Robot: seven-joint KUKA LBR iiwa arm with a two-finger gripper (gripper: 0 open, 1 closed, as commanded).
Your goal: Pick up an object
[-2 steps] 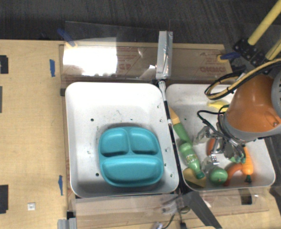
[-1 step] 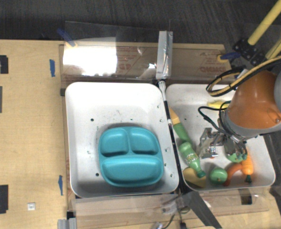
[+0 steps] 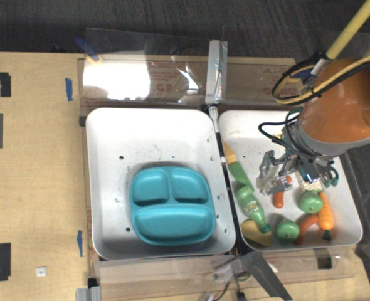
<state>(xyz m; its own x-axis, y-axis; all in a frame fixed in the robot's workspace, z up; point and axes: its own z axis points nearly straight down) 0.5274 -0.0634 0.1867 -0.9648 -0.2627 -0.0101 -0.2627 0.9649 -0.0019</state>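
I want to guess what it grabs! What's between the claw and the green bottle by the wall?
In the camera view, just bare white bin floor lies between the claw and the green bottle.

Table [image 3: 34, 168]: tan surface with black corner marks and blue tape strips, bearing two shallow white bins side by side.
Left bin [image 3: 110, 137]: one teal divided tray [image 3: 170, 204], three compartments, lying flat toward the near wall.
Right bin [image 3: 248, 127]: toy foods gathered in the near half; a green bottle-shaped piece [image 3: 239, 173] along the left wall, a green leafy piece [image 3: 252, 207] below it, a tan piece [image 3: 254, 232] in the near left corner, green round pieces [image 3: 288, 229], an orange carrot [image 3: 326, 213].
Arm [image 3: 338, 108]: grey, orange band, cables looped above.
Tool [image 3: 274, 175]: metallic, low over the right bin, just beside a small orange piece [image 3: 278, 199]
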